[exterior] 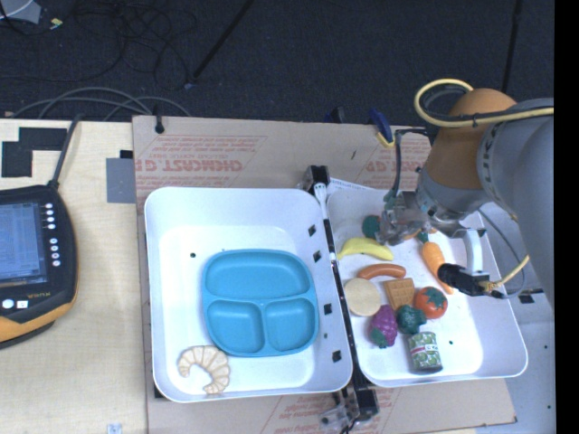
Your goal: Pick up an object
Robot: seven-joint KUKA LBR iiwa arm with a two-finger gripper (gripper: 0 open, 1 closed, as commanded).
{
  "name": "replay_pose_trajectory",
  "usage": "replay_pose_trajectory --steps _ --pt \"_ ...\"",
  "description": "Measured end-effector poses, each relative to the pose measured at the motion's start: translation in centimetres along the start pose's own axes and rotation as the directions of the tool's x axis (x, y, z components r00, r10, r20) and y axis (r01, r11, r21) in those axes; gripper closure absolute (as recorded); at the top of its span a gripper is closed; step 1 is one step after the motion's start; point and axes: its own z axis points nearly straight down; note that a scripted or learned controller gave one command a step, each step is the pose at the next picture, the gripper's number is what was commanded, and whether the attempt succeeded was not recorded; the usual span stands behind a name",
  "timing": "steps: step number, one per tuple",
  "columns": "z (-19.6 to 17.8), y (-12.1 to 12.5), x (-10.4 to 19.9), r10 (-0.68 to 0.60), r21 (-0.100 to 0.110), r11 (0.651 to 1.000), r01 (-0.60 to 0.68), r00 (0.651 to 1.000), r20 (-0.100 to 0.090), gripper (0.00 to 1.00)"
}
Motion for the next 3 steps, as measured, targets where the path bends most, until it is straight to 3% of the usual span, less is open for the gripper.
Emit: replay_pose_trajectory --steps 2,3 --pt "-20.1 1.5 12.3 -0.007 0.007 1.000 0.007 1.000 -0.002 1.00" --pt "-11.6 -4.9 8.4 0.004 0.028 1.000 -0.004 1.000 -0.001 1.00"
